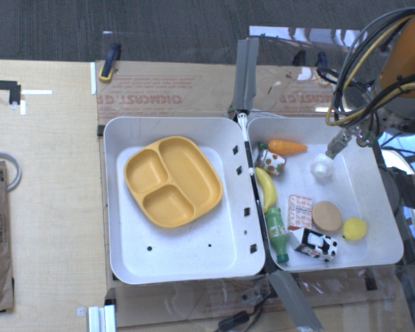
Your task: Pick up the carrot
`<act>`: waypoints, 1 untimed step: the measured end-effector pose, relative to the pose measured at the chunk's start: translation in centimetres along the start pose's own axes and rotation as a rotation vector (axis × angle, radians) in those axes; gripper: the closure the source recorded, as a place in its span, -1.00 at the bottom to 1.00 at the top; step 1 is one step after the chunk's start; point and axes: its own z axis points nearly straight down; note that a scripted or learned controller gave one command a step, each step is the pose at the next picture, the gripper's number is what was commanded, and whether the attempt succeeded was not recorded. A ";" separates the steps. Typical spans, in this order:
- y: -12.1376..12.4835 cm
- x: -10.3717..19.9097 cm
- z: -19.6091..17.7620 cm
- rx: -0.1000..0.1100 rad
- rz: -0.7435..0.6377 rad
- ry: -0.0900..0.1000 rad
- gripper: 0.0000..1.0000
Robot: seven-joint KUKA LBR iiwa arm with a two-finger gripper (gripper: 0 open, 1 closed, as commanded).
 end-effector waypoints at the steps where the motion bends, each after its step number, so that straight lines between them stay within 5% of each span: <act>1: 0.0 0.0 0.0 0.000 0.000 0.000 -1.00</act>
